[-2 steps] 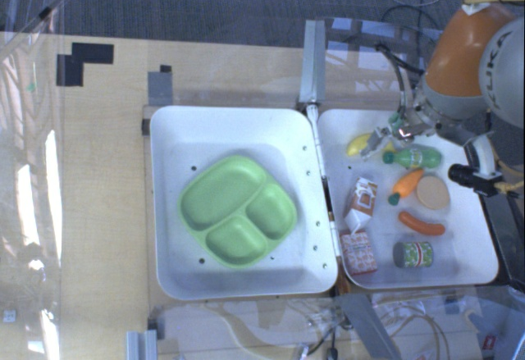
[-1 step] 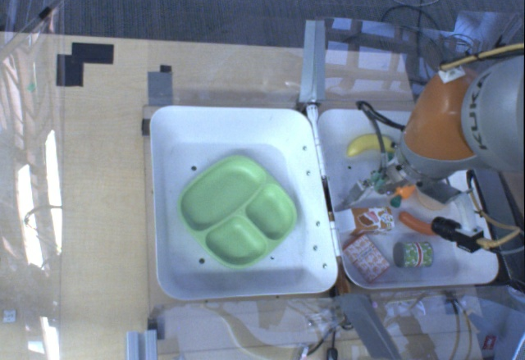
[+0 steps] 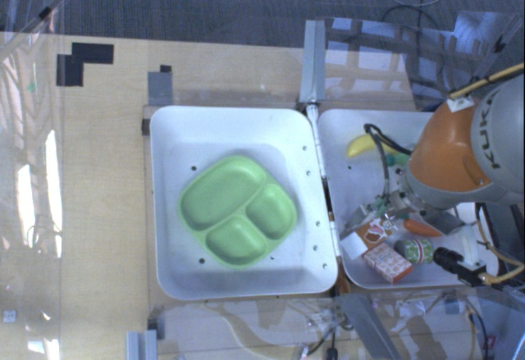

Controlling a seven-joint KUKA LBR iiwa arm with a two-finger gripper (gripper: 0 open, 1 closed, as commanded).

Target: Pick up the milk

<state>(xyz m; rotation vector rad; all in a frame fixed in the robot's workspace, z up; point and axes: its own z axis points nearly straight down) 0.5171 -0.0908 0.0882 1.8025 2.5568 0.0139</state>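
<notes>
currently a green divided plate (image 3: 238,209) is seen in the left bin (image 3: 164,186). in the right bin (image 3: 336,137), a small milk carton (image 3: 376,233) is lying on its side, its long axis running diagonally, top toward lower left. the gripper (image 3: 392,201) is placed just above and right of it; whether anything is gripped cannot be told.

The left shallow white bin (image 3: 168,186) is roomy around its green three-compartment plastic plate (image 3: 238,209). The right white bin (image 3: 332,133) is crowded: a yellow banana (image 3: 358,145), small red carton (image 3: 386,262) and green can (image 3: 417,250) huddle beneath the grey-and-orange arm (image 3: 459,153).
</notes>
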